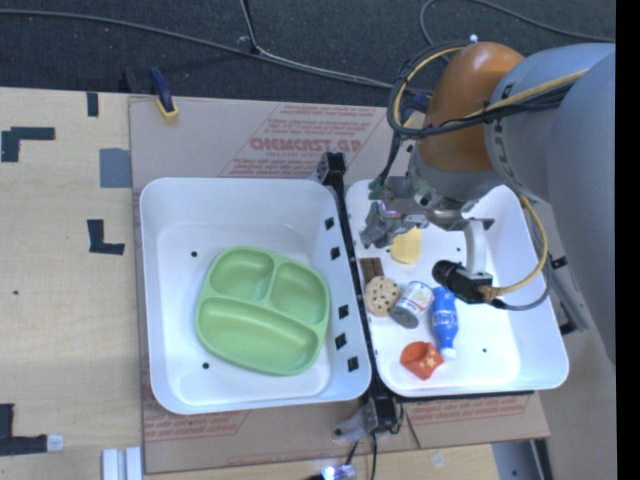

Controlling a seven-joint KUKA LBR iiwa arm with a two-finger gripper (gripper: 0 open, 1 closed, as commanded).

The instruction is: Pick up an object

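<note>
Two bins: gripper (385,218) low in right bin (520,363) beside yellow piece (406,246); can't tell its grip state. Green divided plate (264,310) in left bin (175,218).

The bench (60,298) was pale wood with dark tape marks toward its left edge. A brown cardboard sheet (290,133) printed in red lay on it, and on that sheet sat two shallow white bins side by side, the left bin (165,208) touching the right bin (535,358).
</note>
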